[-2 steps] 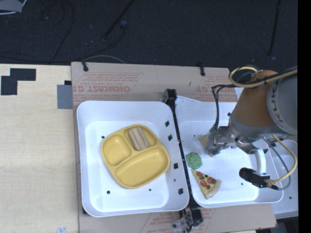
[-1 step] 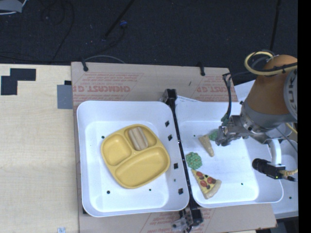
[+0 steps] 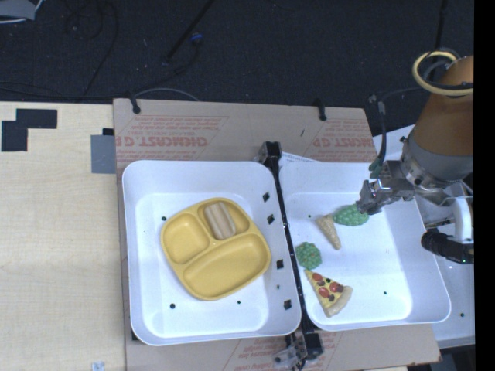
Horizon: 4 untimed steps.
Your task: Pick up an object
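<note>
the green leafy piece (image 3: 352, 216) lies in the right bin (image 3: 402, 300), toward its far edge and about midway along it, and the gripper (image 3: 373, 197) is right on top of its right end. the dark fingers come down against that end of the green piece, but whether they are spread or closed around it cannot be told from this angle, nor whether the piece is lifted off the bin floor. just beside the green piece, touching or nearly touching its left end, lies a tan wedge (image 3: 330, 231) pointing toward the near edge. nearer the left wall of the same bin sits a small round green broccoli head (image 3: 308, 254), and just beyond it toward the near edge lies a pizza slice (image 3: 329, 291) with red dots on top. the grey arm with its orange band (image 3: 448, 114) reaches in over the right bin's far right corner. the left bin (image 3: 147, 308) holds a yellow divided tray (image 3: 215, 247) at its middle, tilted at an angle, with a tan bread-like piece (image 3: 221, 220) in its far compartment.
</note>
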Each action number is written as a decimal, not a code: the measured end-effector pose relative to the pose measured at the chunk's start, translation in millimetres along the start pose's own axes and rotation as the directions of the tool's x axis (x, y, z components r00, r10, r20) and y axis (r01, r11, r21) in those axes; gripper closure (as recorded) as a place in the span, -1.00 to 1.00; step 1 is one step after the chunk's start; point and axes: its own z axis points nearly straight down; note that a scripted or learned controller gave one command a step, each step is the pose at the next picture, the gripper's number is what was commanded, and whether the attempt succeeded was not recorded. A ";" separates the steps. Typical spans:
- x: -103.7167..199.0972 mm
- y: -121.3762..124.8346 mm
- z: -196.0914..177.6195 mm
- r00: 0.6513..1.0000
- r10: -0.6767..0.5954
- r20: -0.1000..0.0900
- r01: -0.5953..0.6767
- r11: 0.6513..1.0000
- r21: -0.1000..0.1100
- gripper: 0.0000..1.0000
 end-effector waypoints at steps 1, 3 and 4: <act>-1.2 0.8 -52.9 1.000 -0.001 0.000 0.001 1.000 0.000 1.00; 90.7 0.7 -39.3 1.000 -0.002 -0.001 0.002 1.000 0.007 1.00; 134.1 6.6 -14.4 1.000 -0.003 -0.002 0.004 1.000 0.010 1.00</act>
